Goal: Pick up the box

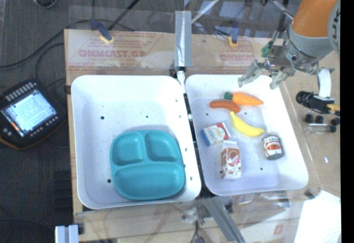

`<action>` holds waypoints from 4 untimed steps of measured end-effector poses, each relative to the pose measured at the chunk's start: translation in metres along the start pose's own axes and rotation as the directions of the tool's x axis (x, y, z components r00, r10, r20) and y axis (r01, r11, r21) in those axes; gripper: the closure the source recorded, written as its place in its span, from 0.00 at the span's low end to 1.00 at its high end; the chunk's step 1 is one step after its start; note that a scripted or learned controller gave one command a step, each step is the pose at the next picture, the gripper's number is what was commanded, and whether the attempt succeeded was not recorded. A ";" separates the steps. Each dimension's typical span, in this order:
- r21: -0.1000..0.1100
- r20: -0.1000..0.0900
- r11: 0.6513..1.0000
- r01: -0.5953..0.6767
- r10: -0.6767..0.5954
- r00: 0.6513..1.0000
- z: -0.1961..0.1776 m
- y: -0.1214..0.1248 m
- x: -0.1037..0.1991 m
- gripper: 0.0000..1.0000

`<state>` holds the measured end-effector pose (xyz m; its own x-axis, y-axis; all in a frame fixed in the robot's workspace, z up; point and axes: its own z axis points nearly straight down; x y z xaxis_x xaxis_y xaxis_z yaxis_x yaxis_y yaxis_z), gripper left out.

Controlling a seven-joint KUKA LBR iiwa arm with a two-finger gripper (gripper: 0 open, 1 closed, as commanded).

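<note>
The gripper [262, 77] hangs with its fingers spread and nothing between them over the far edge of the right bin [293, 178], just beyond a carrot [246, 99]. Nearer lie a banana [245, 125], a can [272, 146] and two cartons; the small blue box [215, 134] sits near the bin's left wall

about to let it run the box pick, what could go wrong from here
1. The gripper hangs open at the right bin's far edge, apart from the box; it may well come down on the carrot below it instead.
2. The box lies tilted, with the carton and banana close by; a finger could knock either one.
3. The box lies close to the bin's left wall, leaving little room for a finger.
</note>
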<state>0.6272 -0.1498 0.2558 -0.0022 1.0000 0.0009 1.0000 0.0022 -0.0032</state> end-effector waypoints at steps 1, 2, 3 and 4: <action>0.001 0.000 0.991 0.134 -0.134 0.991 0.125 0.000 0.052 0.00; -0.011 0.003 0.989 0.147 -0.147 0.989 0.165 -0.030 0.048 0.00; -0.018 0.009 0.962 0.273 -0.273 0.962 0.165 -0.085 0.045 0.00; -0.019 0.006 0.962 0.273 -0.272 0.962 0.157 -0.084 0.046 1.00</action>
<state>0.5425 -0.1039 0.0993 -0.2745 0.9616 -0.0047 0.9614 0.2746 0.0158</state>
